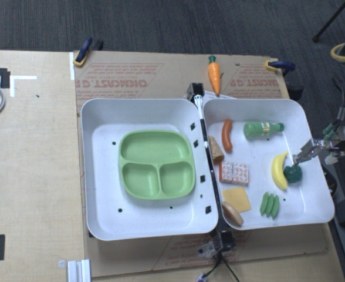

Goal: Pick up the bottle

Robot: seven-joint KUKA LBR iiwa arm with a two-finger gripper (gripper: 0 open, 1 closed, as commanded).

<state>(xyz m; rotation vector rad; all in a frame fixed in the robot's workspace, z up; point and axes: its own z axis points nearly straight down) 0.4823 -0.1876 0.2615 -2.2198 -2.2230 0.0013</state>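
Camera view: two white bins sit side by side on the surface, over a sheet of brown cardboard (125, 78). The left bin (96, 157) holds a green divided plate (157, 164) w/ three compartments, roughly centred in it.

The right bin (304, 204) carries the rest. The bottle (263, 129), green w/ a label and lying on its side, is near the bin's far edge, towards the far right corner, neck pointing right. A red sausage (227, 136) lies just left of it, well apart from the bottle. Against the bin's left wall sits a brown bread piece (216, 151); next to it a pink-and-white wafer block (234, 173), then a yellow cheese slice (237, 198) and a brown rounded item (233, 215) at the near left corner. Green pea pods (270, 205) lie near the near edge. A banana (278, 172) lies by the right wall, w/ a dark green lump (293, 173) touching its right side.

The gripper (301, 155) reaches in over the bin's right edge, tip just above the dark green lump and beside the banana, apart from the bottle. Jaws look close together, nothing seen betw. them, but too small to be sure: cannot tell.

Outside the bins, a toy carrot (213, 74) lies on the cardboard by the far edge, betw. the two bins.
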